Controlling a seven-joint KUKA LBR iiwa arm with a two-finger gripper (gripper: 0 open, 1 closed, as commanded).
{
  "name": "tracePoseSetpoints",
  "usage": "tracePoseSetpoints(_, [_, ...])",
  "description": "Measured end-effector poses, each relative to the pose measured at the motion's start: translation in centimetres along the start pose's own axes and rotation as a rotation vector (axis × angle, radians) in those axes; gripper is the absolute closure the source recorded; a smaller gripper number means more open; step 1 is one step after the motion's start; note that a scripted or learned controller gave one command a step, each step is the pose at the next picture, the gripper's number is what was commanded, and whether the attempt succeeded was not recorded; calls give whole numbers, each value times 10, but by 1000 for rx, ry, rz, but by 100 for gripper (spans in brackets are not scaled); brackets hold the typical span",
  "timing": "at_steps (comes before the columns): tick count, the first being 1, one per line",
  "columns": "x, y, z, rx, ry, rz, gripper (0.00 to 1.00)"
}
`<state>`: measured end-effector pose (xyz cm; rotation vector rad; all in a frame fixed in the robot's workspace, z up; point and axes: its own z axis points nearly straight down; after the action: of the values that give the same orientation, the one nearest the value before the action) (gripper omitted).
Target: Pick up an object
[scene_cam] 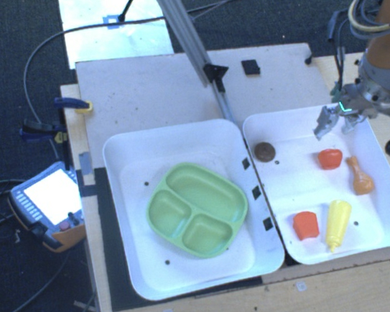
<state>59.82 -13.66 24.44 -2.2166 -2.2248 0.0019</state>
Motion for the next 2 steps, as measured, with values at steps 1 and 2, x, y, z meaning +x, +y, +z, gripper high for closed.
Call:
tracePoseSetpoints(1, [0, 1, -1, -3, 0, 0, 0])
tracePoseSetpoints(2, [-2, -1, 61, 2, 0, 2, 0])
